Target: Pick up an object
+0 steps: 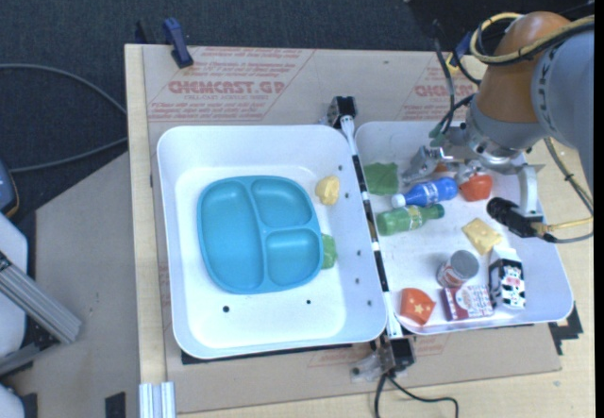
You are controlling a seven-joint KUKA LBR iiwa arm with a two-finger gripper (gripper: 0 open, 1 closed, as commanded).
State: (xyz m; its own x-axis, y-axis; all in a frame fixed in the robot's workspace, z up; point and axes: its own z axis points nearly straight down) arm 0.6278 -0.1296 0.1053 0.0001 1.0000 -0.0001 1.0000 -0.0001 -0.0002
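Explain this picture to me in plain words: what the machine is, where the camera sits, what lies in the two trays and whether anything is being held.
One fixed camera above a bench looks down at a slant. The grey machine with the orange band is a robot arm reaching in from the right; its gripper hangs low over the right bin, but I cannot tell from here whether it holds anything.

The left bin holds a blue divided plate, a small yellow piece beside it and a green piece at its right edge.

The right bin holds a blue bottle, a green bottle, a green block, a red piece, a yellow block, a small can, a red-orange piece and a black-and-white carton.
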